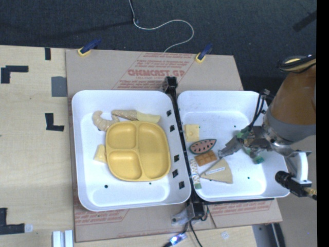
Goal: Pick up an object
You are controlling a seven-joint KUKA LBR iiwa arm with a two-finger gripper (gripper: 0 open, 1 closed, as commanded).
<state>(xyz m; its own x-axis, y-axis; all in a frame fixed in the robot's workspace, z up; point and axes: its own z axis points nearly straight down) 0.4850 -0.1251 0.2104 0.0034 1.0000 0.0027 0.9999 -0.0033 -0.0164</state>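
The arm [295,104] enters from the right and its upper part is cut off by the frame edge; only the orange band and the grey wrist below it show clearly. Below the wrist the jaws [231,147] are a dark, blurred cluster with a green speck and some cabling, reaching left and down into the right bin [234,192]. Whether they are spread or closed cannot be told at this sharpness, and nothing can be seen held between them.

Their tip hangs over the bin floor just to the right of a small group of toy food pieces. Nearest is a tan waffle-like square [206,158], just left of the tip; whether the tip touches it is unclear. Above that lies a brown oval piece with dark seeds [202,146], and higher still, against the bin's left wall, a pale yellow cheese square [192,132]. Below the tip sits a tan wedge [220,175] with a pale strip lying across its upper edge. A small patterned piece by the left wall is too small to name.

The left bin [85,153] holds a yellow divided plate [138,151]. Pale pieces poke out from behind its upper edge and a yellowish piece from its left edge, all partly hidden by it.

Both bins rest on a cardboard sheet [149,71] with red print on the worktop [31,153]. A thin cable [164,25] loops over the dark floor above.
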